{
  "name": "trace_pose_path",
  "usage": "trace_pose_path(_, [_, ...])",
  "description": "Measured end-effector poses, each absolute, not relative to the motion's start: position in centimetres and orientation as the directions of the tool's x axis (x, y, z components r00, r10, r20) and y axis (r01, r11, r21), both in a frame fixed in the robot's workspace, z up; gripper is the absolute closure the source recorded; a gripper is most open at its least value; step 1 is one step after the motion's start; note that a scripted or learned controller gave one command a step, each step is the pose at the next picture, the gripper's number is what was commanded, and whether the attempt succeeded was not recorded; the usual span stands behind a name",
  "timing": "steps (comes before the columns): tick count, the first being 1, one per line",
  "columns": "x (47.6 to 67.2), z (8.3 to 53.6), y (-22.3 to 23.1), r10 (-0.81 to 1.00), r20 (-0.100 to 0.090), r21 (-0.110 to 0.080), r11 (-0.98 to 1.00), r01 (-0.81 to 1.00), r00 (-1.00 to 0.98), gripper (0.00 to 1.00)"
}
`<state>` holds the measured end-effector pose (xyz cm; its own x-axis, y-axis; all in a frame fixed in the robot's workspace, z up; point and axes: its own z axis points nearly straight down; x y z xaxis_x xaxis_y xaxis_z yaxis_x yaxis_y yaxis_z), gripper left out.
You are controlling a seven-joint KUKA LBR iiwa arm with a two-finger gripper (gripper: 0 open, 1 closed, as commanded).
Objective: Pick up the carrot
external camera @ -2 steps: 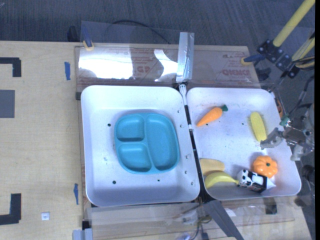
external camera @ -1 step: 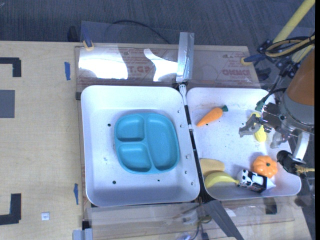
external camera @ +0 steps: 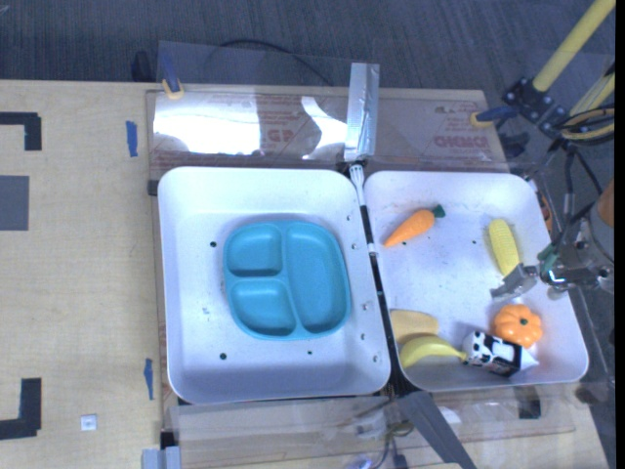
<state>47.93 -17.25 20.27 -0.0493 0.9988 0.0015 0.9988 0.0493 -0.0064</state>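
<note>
Your carrot (external camera: 410, 226) lies at eleven o'clock in the right bin (external camera: 444, 189), untouched. The gripper (external camera: 527, 277) hovers at three o'clock beside the corn (external camera: 503, 245); you cannot tell how its jaws stand.

Carrot (external camera: 411, 226) in right bin (external camera: 444, 189), tool (external camera: 527, 277) near corn (external camera: 503, 245)

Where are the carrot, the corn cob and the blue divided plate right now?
carrot (external camera: 411, 226): camera view, middle of its orange body, right bin.
corn cob (external camera: 504, 246): camera view, middle of the yellow cob, right bin.
blue divided plate (external camera: 317, 267): camera view, floor of its large compartment, left bin.
</note>
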Motion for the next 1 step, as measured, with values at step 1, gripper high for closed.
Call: trace_pose_path(1, [48.87,9.45,-20.15,0.996,0.001,0.001,0.095,0.996,-0.095,0.00])
